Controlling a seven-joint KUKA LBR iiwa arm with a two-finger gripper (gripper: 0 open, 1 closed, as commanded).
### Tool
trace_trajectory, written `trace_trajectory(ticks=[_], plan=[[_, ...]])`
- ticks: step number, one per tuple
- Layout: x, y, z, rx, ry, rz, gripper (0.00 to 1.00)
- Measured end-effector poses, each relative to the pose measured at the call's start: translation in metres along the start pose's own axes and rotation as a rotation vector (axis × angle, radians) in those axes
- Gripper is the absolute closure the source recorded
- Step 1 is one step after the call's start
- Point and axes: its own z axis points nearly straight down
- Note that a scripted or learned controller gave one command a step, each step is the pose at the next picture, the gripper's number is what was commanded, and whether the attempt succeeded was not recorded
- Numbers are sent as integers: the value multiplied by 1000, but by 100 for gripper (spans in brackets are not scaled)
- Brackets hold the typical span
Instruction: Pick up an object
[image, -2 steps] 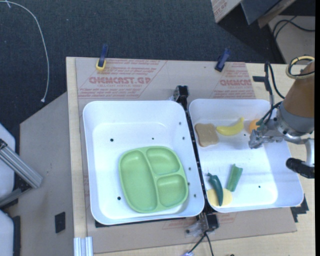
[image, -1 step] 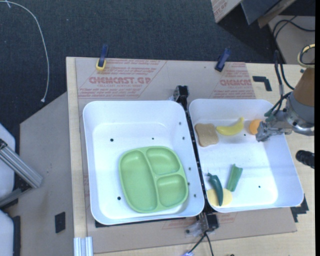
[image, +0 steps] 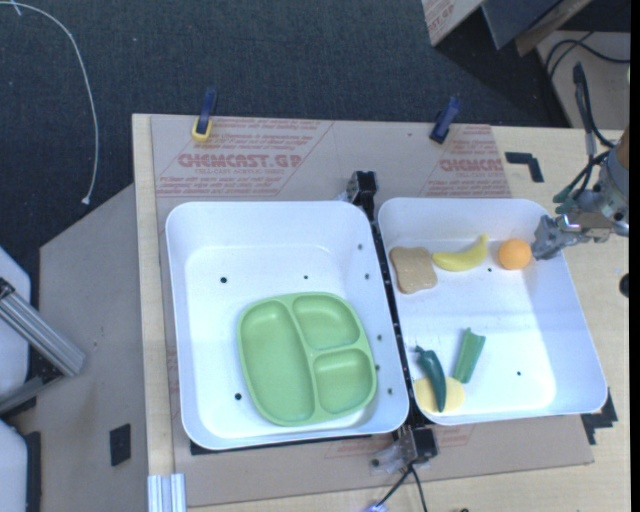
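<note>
Camera view: The worktop (image: 300, 160) carries 2 shallow white bins side by side. The left bin (image: 200, 240) holds 1 green divided plate (image: 305, 357) with 3 compartments, lying flat in the near half of the bin. The right bin (image: 560, 320) holds 5 items. A tan bread slice (image: 412, 268) lies near the far left corner, just beside the wall shared with the left bin. A yellow banana (image: 463, 257) lies just right of the bread slice, its tip curving upward. An orange ball (image: 514, 254) sits just right of the banana, close to the far right wall. A green stalk-shaped piece (image: 468, 356) lies near the middle of the bin, tilted. A dark green pepper-like piece (image: 432, 369) lies just left of it, and its near end rests on a yellow item (image: 445, 396) at the near left corner.

The arm enters from the right. The tool (image: 549, 238) hangs over the far right edge of the right bin, just beside the orange ball. Whether the tool is released or clenched cannot be told. No item is seen between its tips. A blue clamp (image: 445, 119) and a blue and yellow clamp (image: 205, 114) grip the far edge of the worktop.
</note>
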Motion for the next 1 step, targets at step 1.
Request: trace_trajectory(ticks=[1], plan=[[0,2,-39,1,1,0,100]])
